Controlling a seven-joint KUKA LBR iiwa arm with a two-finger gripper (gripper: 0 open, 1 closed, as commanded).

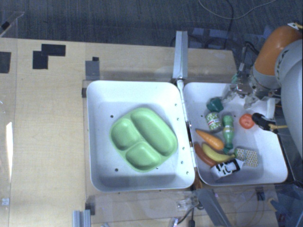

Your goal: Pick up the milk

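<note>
Milk carton [229, 167] lying on side at near edge of right bin [274, 167]; black-and-white print facing up; touching banana [214, 153]; patterned packet [248, 157] just beside. Carrot [209, 137], green bottle [228, 131], small can [213, 121], teal item [215, 104], tomato [246, 121] farther in. Gripper [244, 90] over far edge of bin, well apart from milk; finger state: cannot tell. Green divided plate [143, 138] in left bin [102, 103].

A pale wooden tabletop [42, 141] is lying under even light, black tape patches [47, 55] sticking near its far edge; dark carpet [94, 8] is spreading beyond, a thin cable [222, 6] looping across it.
</note>
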